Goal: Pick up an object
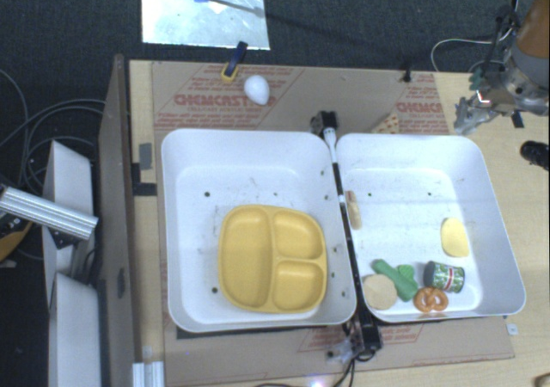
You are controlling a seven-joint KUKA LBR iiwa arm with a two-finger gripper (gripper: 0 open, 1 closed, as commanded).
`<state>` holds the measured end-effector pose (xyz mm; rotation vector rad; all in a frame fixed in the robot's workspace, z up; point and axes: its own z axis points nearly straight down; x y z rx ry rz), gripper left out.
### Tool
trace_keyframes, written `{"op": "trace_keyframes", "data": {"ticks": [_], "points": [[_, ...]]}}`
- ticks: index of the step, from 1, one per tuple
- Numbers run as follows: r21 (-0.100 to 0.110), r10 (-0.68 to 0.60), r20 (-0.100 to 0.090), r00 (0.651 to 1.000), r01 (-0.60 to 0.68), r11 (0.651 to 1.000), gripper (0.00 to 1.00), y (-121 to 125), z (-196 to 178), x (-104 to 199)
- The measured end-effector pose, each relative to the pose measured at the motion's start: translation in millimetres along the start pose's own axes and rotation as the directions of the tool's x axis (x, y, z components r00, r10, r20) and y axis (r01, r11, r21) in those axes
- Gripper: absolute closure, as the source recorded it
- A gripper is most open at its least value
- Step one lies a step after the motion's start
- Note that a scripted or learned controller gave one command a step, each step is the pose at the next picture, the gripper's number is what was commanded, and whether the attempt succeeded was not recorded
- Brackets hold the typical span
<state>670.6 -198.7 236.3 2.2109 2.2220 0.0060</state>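
Overhead, the gripper [475, 110], its state unclear, hovers beyond the right bin's [404, 146] far rim, toys [412, 278] crowding its near edge.

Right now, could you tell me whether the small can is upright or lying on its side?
On its side: the can lies in the right bin, label facing up, beside the pretzel.

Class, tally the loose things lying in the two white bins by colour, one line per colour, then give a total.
Yellow: 2, tray, oval piece
Green: 2, green toy, can
Tan: 2, round piece, stick
Orange: 1, pretzel
Total: 7
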Motion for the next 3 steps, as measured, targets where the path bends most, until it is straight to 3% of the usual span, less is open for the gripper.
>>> {"op": "trace_keyframes", "data": {"ticks": [1, 2, 3], "points": [[0.01, 0.002, -0.003, 1.0, -0.002, 1.0, 1.0, -5, 159, -3], [-0.009, -0.001, 0.002, 1.0, 0.001, 1.0, 1.0, 1, 0, 12], [0.003, -0.005, -0.004, 1.0, 0.005, 1.0, 1.0, -1, -25, 88]]}}
